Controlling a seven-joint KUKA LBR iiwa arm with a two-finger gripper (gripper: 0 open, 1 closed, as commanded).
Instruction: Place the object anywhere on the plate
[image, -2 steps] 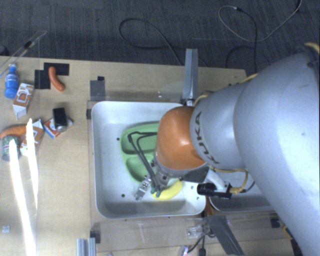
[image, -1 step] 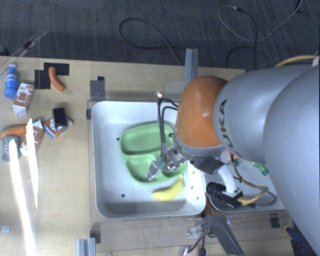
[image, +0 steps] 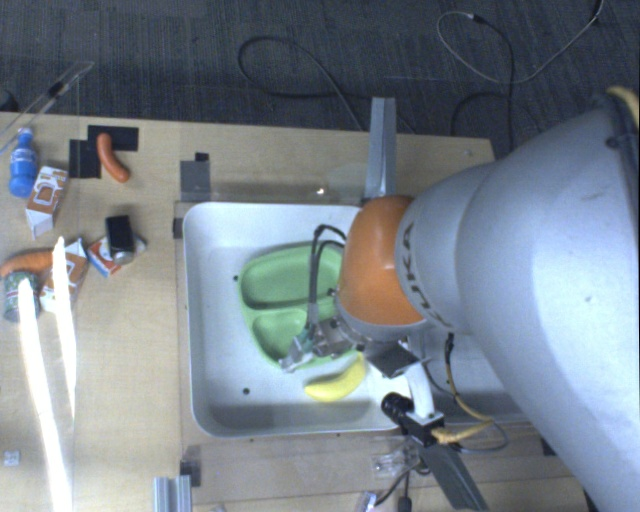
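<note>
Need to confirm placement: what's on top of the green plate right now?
The gripper hangs over the green plate. A banana lies at its lower edge, partly off. The plate's right side is hidden under the arm.

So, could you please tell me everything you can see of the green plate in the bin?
The green plate looks like light green plastic, rounded, with a ridge dividing it into compartments. It lies flat on the floor of the white bin, toward the middle. Its right part is hidden under the arm's orange band, and the gripper hangs over its lower edge. A yellow banana lies at that lower edge, mostly on the bin floor; whether it touches the plate is unclear.
</note>
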